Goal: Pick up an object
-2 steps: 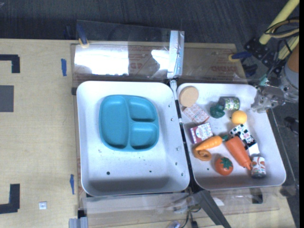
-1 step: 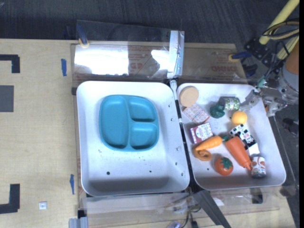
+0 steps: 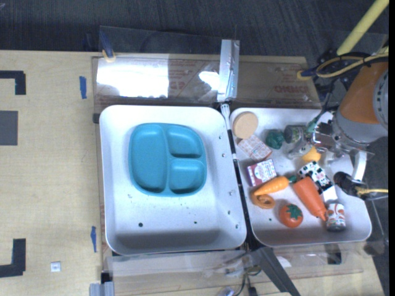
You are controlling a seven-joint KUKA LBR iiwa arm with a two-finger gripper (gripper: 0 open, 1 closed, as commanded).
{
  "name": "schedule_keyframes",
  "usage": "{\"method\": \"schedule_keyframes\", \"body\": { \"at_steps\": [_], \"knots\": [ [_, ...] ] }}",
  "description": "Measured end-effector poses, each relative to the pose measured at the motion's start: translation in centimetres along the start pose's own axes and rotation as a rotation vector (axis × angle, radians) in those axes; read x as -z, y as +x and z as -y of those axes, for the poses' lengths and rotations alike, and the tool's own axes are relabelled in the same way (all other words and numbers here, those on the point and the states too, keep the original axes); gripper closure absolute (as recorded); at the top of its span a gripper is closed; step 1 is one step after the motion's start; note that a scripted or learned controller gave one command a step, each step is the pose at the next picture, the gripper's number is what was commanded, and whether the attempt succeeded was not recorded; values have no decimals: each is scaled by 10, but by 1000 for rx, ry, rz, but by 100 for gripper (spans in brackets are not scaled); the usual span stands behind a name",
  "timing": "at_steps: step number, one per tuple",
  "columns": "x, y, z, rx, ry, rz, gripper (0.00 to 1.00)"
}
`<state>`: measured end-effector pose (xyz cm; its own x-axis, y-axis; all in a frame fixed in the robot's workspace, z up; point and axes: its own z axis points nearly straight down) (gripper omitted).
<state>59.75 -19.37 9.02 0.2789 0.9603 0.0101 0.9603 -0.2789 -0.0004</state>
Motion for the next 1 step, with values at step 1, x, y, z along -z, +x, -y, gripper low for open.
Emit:
{"method": "schedule_keyframes", "body": {
  "at_steps": [1],
  "knots": [
    [11, -6, 0, -6, -3, 9, 100]
  ]
}}
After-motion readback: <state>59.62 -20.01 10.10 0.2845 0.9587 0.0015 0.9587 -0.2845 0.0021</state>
